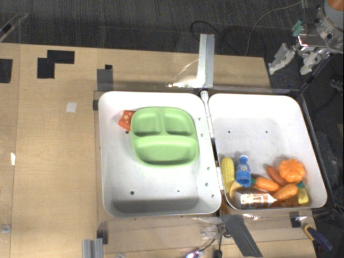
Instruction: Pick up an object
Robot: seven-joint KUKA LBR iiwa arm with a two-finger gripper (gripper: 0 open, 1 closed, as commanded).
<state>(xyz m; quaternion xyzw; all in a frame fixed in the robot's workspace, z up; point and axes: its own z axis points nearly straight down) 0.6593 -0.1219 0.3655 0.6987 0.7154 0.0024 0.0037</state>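
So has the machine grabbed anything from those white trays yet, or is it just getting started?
Just getting started, it seems. The gripper sits up beyond the right bin, fingers spread with nothing between them. Done: nothing visibly lifted. The toys, including the corn, blue bottle and small pumpkin, lie piled in that bin's near corner. The green divided plate rests in the left bin. Left: descend, close on one, lift.

No readable text is showing anywhere. The white-labelled brown bottle (pixel 256 199) lying at the right bin's front edge is carrying dark print, too blurred to read. The small blue bottle (pixel 243 171) is showing a label, also illegible.
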